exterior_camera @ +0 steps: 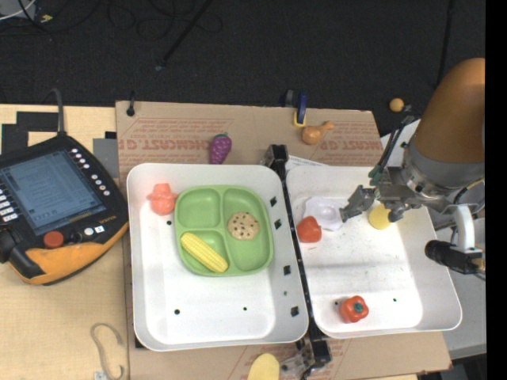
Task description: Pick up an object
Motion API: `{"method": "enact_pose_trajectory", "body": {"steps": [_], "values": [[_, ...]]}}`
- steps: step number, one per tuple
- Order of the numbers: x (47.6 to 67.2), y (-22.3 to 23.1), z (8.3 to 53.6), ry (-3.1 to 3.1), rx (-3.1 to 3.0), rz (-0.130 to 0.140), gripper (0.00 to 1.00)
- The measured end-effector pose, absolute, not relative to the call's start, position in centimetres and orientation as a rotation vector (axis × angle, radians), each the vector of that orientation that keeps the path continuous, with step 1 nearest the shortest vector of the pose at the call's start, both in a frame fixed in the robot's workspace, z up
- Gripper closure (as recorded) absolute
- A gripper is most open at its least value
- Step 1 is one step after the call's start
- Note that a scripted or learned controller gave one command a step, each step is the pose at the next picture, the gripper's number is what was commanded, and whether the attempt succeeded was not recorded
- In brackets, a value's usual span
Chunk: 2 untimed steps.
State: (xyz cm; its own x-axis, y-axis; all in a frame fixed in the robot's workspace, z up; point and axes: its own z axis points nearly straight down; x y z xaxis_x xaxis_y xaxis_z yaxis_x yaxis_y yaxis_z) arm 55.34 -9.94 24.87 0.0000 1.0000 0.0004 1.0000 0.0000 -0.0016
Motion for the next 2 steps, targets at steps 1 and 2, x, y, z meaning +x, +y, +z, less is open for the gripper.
{"method": "enact_pose_trajectory", "body": {"steps": [1,2], "values": [[54.9,-9.2,20.2,-2.217,-2.217,0.007,0.00],[55.7,-9.2,15.5,-2.218,-2.218,0.005,0.00]]}}
